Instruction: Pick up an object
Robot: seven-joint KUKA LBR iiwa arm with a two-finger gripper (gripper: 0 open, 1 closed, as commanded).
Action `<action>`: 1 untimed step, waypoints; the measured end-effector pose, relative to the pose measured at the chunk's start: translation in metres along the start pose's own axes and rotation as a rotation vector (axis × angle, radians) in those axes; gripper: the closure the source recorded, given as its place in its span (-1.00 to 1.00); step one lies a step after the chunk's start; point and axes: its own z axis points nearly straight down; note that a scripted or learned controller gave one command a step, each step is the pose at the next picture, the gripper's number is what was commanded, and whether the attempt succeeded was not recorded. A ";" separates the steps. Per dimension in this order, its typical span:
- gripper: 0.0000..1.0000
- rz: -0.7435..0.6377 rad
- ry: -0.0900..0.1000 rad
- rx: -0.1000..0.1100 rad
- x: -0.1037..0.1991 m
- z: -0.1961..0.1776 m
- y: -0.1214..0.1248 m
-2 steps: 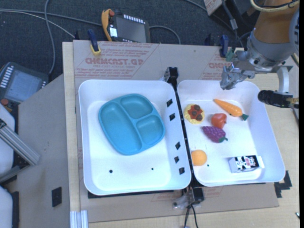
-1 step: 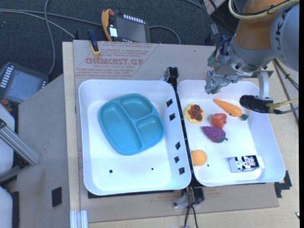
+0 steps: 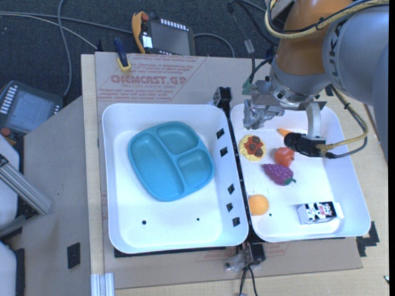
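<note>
Camera view: my arm's fingers (image 3: pixel 254 121), whether wide or narrow I cannot tell, hover at twelve o'clock of the pizza slice (image 3: pixel 252 147) in the right bin (image 3: pixel 352 171), apparently lining up a pick; grapes (image 3: pixel 278 173) lie nearby.

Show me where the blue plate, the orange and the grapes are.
blue plate (image 3: pixel 162 184): camera view, its near rim, left bin.
orange (image 3: pixel 258 205): camera view, middle of the fruit, right bin.
grapes (image 3: pixel 278 173): camera view, middle of the purple bunch, right bin.
</note>
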 end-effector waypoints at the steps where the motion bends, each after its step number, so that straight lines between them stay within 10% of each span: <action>1: 1.00 -0.001 0.001 -0.002 0.048 -0.007 -0.009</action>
